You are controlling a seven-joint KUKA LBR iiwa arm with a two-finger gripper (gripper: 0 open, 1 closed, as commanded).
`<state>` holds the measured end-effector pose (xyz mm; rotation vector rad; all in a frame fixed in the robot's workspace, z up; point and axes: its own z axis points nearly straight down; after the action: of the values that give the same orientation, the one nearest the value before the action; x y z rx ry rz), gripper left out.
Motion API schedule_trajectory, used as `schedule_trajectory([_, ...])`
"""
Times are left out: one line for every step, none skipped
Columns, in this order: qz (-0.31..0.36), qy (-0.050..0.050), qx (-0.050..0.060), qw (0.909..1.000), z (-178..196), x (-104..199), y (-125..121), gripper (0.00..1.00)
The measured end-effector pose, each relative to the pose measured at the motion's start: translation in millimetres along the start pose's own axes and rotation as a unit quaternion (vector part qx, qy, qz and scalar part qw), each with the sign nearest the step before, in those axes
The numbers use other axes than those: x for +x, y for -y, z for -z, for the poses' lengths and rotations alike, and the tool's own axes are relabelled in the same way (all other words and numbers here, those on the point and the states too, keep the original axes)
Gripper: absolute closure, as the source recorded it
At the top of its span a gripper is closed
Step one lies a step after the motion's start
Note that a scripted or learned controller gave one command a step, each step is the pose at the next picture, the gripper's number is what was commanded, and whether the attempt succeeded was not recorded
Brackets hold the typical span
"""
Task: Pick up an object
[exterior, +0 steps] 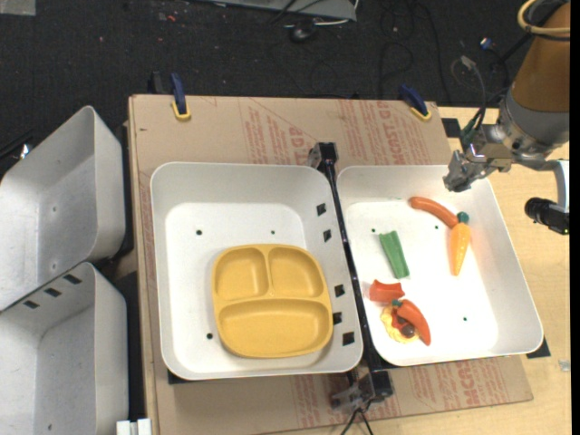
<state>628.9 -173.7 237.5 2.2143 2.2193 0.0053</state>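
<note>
Hovering at the right bin's [507, 243] far right corner, gripper [460, 176] opening impossible to tell, nothing lifted yet, toy carrot [460, 246] nearby.

Bins [181, 198]: smooth white plastic, slight sheen. Tray [270, 300]: yellow plastic, satin, smooth. Toy food looks like glossy plastic: carrot [459, 247], sausage [433, 210], green stick [393, 253], red pepper pieces [410, 318]. Board [272, 125] under bins: matt brown cardboard with red print. Counter [553, 270]: pale wood, matt. Tool [460, 176]: dull grey metal. Arm band [544, 53]: orange, semi-gloss.
</note>
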Motion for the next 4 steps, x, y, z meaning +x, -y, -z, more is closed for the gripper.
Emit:
schedule_trajectory([0.0,0.0,0.002,1.0,13,0,-1,1.0])
schedule_trajectory([0.002,-0.002,0.004,1.0,18,50,25,1.0])
schedule_trajectory([0.003,-0.002,0.004,1.0,20,104,50,1.0])
schedule_trajectory([0.002,-0.002,0.005,1.0,13,144,69,1.0])
